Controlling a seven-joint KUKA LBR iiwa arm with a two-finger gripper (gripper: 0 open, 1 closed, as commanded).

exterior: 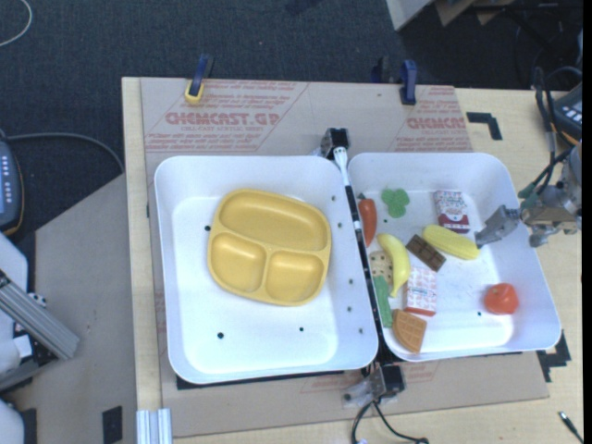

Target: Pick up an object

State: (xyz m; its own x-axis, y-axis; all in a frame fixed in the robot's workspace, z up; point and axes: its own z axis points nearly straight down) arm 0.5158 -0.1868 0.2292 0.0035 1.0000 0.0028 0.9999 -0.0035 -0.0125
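- Gripper [495,229] reaches in from the right, hovering over the right bin [481,169] near its right wall
- Fingers: one grey tip points toward the lemon; how wide they stand I cannot tell, and nothing shows between them
- Smooth oval yellow lemon [450,242] lies just beside that tip
- Curved banana [397,260] sits left of it, a dark flat chocolate bar [426,252] between them
- Glossy round red tomato [500,298] rests apart, near the bin's front right
- Left bin [185,276] holds a matte yellow divided plate [269,245], three rounded compartments
- Brown cardboard covers the worktop [231,118]
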